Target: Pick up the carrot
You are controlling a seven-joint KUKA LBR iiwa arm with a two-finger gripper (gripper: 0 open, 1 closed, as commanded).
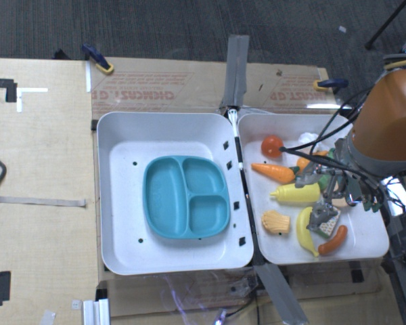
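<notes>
While its finger spread cannot be told, end effector (323, 217) above banana (305, 231), apart from carrot (273, 172).

Arm blocking part of the right bin

The arm (386, 117) is running off the right edge and covering the right bin's (284, 252) far corner; the gripper (323, 217) is blurring into clutter, its grip unreadable.

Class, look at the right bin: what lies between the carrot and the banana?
In the camera view, a yellow squeeze bottle lies on its side between the carrot above it and the banana below it, in the right bin.
</notes>
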